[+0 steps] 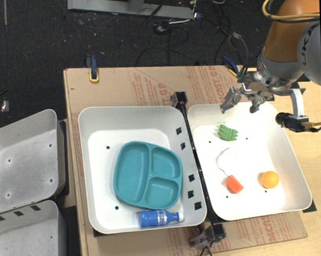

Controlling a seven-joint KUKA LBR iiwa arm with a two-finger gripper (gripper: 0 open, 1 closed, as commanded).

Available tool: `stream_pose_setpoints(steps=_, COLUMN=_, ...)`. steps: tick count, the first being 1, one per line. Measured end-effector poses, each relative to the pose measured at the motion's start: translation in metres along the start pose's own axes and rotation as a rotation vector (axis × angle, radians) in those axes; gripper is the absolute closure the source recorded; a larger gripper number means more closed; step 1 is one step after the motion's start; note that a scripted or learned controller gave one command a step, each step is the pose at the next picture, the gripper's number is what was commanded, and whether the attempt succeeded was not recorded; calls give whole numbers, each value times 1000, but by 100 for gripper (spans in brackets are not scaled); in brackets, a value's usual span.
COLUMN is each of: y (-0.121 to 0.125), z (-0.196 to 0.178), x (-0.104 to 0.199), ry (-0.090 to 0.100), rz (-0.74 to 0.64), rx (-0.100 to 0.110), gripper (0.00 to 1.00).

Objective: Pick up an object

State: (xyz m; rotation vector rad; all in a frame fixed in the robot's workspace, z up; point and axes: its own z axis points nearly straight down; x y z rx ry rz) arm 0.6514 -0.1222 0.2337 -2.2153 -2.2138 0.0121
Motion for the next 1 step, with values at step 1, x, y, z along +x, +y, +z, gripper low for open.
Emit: stream_pose_setpoints(steps=1, y=2, z=-8, x=0, ry=-2, rz=-2, rx=-12, gripper=0)
